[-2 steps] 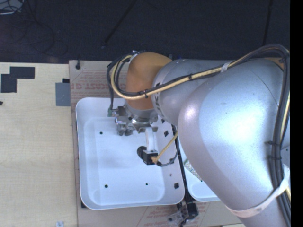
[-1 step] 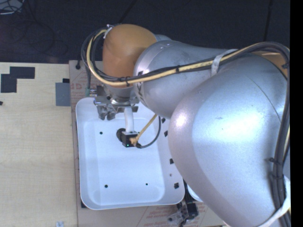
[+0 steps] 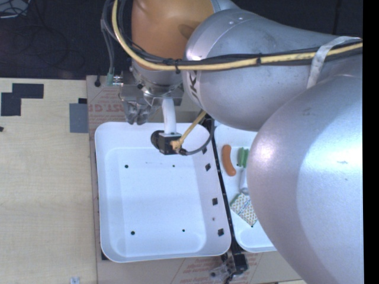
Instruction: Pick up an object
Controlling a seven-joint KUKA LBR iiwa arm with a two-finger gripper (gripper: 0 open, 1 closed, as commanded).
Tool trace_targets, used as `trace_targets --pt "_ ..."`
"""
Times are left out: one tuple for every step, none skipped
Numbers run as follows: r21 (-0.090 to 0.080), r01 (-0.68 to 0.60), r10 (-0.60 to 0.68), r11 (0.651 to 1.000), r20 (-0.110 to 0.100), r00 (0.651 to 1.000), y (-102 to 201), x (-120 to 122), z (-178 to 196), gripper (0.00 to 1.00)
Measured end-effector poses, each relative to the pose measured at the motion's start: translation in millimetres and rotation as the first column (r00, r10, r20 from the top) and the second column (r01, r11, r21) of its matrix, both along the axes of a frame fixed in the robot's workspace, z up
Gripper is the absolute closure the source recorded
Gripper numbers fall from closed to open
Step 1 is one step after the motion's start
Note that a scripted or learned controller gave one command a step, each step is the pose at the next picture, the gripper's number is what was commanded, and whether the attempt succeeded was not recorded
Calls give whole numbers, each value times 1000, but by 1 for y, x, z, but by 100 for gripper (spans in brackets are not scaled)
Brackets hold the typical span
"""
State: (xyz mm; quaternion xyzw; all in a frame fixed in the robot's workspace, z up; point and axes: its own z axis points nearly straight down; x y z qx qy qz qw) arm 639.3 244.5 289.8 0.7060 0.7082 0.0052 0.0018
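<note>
My gripper (image 3: pixel 137 113) hangs over the far rim of the left bin (image 3: pixel 109 194), near its back left corner, with nothing visibly in it. In the right bin (image 3: pixel 256 242) lie an orange sausage-shaped piece (image 3: pixel 227 160), a small green piece (image 3: pixel 242 157) right beside it, and a checkered packet (image 3: pixel 244 209) nearer the front. The arm's big grey body covers most of the right bin.
The grey arm (image 3: pixel 296 129) spans the right half of the view above the right bin. A pale wooden board (image 3: pixel 44 188) with dark squares lies left of the bins. A dark divider (image 3: pixel 222 194) runs between the two bins.
</note>
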Motion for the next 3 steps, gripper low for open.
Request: trace_targets --pt "2 -5 5 1000 -9 1000 1 -159 97 100" --pt "-5 3 -3 1000 -9 1000 -2 -116 122 100" --pt "-6 5 -5 1000 -8 1000 -4 -52 152 100"
